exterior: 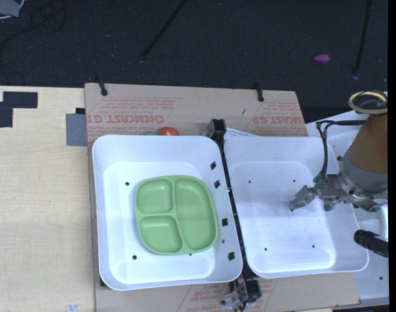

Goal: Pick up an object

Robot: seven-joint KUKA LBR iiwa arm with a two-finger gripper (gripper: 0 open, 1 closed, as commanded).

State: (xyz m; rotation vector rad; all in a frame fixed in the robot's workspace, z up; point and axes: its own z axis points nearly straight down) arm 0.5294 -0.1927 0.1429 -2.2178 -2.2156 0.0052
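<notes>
I see the pale green three-compartment plastic plate [176, 214] lying flat in the left shallow white bin [113, 168]. My grey metal gripper [304, 199] sits over the right white bin [276, 151], well apart from the plate; whether it's closed, I cannot tell.

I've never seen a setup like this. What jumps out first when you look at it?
The pale green divided plate catches the eye first, lying flat in the left white bin. Next comes the grey arm with its orange band, reaching in from the right edge, its claw hanging over the right white bin. A small red-orange object peeks out on the cardboard just behind the left bin's back rim.
</notes>
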